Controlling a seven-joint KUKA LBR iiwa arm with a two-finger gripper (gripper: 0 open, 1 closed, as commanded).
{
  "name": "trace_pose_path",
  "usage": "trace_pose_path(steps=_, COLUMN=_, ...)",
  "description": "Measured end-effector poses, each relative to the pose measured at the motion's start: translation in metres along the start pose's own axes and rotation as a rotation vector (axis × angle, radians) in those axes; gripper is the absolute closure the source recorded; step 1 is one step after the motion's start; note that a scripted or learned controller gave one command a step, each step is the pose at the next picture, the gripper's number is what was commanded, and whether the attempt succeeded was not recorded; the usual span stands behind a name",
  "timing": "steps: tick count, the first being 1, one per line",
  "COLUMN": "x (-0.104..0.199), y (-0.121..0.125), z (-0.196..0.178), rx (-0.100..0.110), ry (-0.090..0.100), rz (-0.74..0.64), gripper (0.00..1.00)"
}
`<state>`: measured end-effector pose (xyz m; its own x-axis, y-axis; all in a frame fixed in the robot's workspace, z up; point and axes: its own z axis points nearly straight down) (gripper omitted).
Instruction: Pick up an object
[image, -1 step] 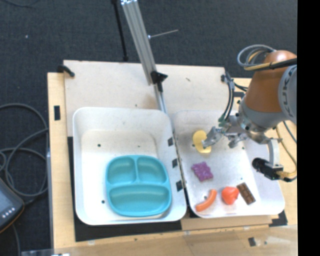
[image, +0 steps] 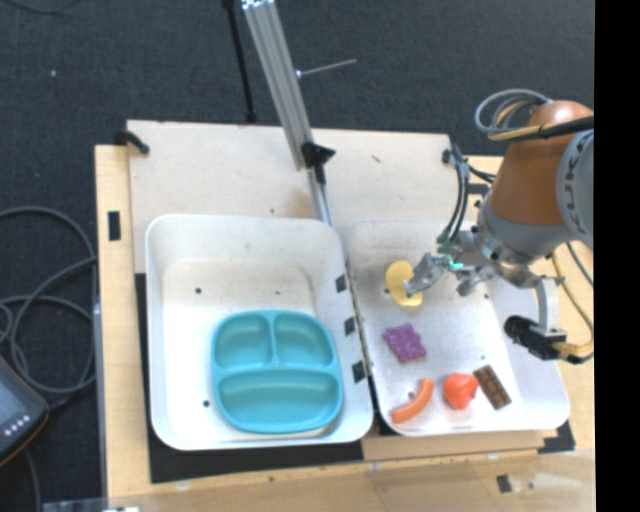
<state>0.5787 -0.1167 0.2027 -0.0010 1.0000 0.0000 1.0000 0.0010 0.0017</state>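
The right bin (image: 530, 400) holds several small objects. A yellow piece (image: 400, 282) lies near its back left, a purple lump (image: 405, 343) in the middle, and an orange carrot (image: 413, 399), a red-orange ball (image: 459, 390) and a brown bar (image: 491, 386) along the front. My gripper (image: 447, 277) hangs over the back of this bin, just right of the yellow piece. It is open, its fingers spread with nothing between them. The left finger (image: 424, 274) reaches close to the yellow piece's right edge.
The left bin (image: 170, 300) holds a teal divided plate (image: 275, 371). A slanted metal pole (image: 290, 100) rises from the gap between the bins at the back. Cables hang from the arm's wrist (image: 545, 335) over the right bin's right rim.
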Motion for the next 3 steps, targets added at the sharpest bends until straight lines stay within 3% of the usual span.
trace_pose_path(steps=2, x=0.008, y=0.000, z=0.104, rx=0.004, ry=-0.001, rz=0.002, gripper=0.00)
trace_pose_path(steps=3, x=0.007, y=0.001, z=0.091, rx=-0.002, ry=-0.001, rz=0.008, gripper=1.00)
